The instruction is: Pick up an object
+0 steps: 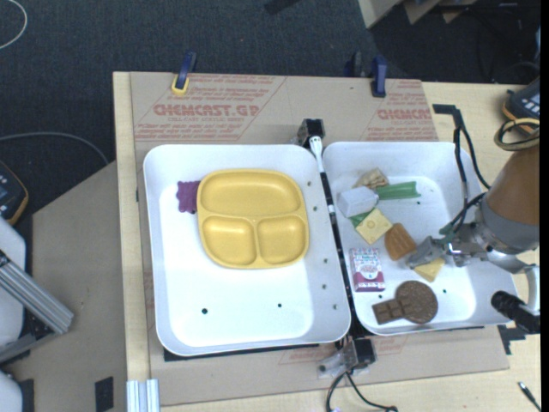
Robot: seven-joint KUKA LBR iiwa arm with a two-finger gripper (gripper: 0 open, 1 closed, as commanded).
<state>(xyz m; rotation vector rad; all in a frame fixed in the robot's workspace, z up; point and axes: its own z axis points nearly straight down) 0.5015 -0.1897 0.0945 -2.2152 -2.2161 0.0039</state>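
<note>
Over the right bin point(446, 157), the end effector point(426, 251) reaches in from the right edge of the camera view, low among the clutter. Whether it is apart or together I cannot tell; its tip is a grey blur against the white floor.

Nearest to it lies a small yellow wedge point(429, 269), touching or just under the tip on its lower side. I judge this the likeliest thing to be picked, though nothing shows it gripped. Its long axis runs roughly left to right across the view, in line with the arm's reach.

Just to the left of the tip sits a brown block point(399, 242), and farther left a pale yellow-green cube point(373, 227). Below the wedge lies a brown round piece point(417, 301) with a darker brown stub point(386, 312) at its left. A red-and-white carton point(367, 269) lies near the bin's left wall.

The wedge looks small, flat and pale yellow, possibly a toy slice of cheese, with a thin profile that could slip from a poorly centred close.

The left bin point(171, 256) carries a yellow divided tray point(254, 216), well apart from the arm.
</note>
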